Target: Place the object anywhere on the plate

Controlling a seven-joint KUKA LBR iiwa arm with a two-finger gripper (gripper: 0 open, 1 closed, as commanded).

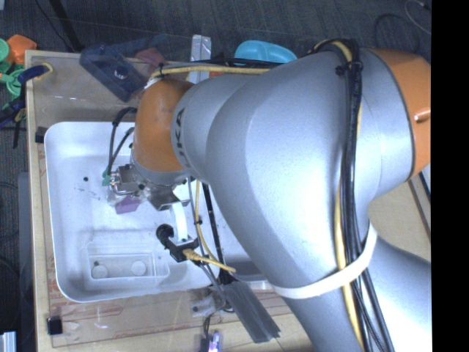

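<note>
A: Camera view, counts first?
B: One arm (293,167), smooth grey shell, one orange band (157,127) above the wrist, black and yellow cables down its side. It covers most of the right half. One white bin (62,196) on show, shallow, glossy plastic, rounded corners, with one raised rectangular moulding (124,262) near its lower edge carrying two round dimples.

A: Tool?
B: One tool (126,189), metal, low inside the bin's upper middle. Can't tell whether it is clenched or released; the wrist hides that.

A: The object?
B: One small purple block (127,203), matte, boxy, right at the tool's tip over the bin floor. Touching or between anything, cannot tell.

A: Plate?
B: One light blue curved rim (265,50) past the bin's far side, mostly behind the arm; could be it, unsure.

A: Anything else?
B: One dark blue-grey flat item (110,68) on the wooden bench (58,94), far left corner. Green and orange bits (11,64) off the bench's left edge.
</note>
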